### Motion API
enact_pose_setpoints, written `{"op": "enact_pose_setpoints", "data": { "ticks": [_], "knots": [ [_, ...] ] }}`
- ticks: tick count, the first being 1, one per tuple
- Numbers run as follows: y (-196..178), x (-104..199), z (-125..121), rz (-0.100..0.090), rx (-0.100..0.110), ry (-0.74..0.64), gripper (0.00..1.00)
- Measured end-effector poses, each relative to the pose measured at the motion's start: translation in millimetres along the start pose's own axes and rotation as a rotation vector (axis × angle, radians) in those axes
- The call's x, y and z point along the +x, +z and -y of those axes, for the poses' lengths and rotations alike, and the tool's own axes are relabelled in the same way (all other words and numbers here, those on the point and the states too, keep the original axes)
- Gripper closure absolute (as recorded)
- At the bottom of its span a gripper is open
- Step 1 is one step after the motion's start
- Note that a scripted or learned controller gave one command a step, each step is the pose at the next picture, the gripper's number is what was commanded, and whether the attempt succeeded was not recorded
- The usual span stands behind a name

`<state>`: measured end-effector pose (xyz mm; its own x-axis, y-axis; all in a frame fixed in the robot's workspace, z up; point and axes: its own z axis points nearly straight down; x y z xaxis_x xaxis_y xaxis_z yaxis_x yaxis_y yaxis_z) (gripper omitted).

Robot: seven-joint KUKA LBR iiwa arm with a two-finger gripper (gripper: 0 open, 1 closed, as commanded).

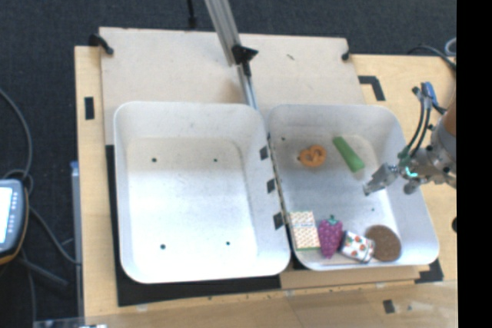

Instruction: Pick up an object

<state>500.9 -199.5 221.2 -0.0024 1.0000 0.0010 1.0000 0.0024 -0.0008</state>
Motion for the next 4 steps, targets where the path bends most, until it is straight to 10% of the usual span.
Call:
{"op": "enact_pose_setpoints", "data": {
  "ticks": [4],
  "knots": [
    [122, -9, -4, 0.004, 0.0, 0.005, 0.0]
  ]
}}
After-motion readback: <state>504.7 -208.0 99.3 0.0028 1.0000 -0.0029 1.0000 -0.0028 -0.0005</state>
